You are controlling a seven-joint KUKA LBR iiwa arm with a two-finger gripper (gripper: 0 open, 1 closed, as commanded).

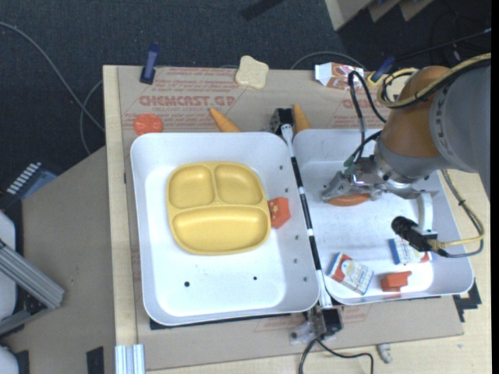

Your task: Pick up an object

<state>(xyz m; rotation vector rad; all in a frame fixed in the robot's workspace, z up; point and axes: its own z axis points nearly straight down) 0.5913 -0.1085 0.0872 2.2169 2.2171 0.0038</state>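
Note:
My gripper (355, 184) is low in the right bin (448, 283), near its back left part. It sits right over a flat orange object (348, 200), which peeks out beneath it on the bin floor. Whether that object is gripped is hidden by the gripper body. Other pickable items in the right bin lie toward the front: a small printed card box (350, 273), a red block (396, 280) and a blue-and-white packet (400, 250). In the left bin (156, 287) lies a yellow divided tray (217, 209), with an orange-red block (278, 211) beside its right edge.
A black cable plug (408, 231) hangs from the arm over the right bin. Behind the bins on the cardboard lie a toast-shaped piece (251, 71), a toy carrot (224, 121), an orange disc (146, 123) and a blue clip (149, 62).

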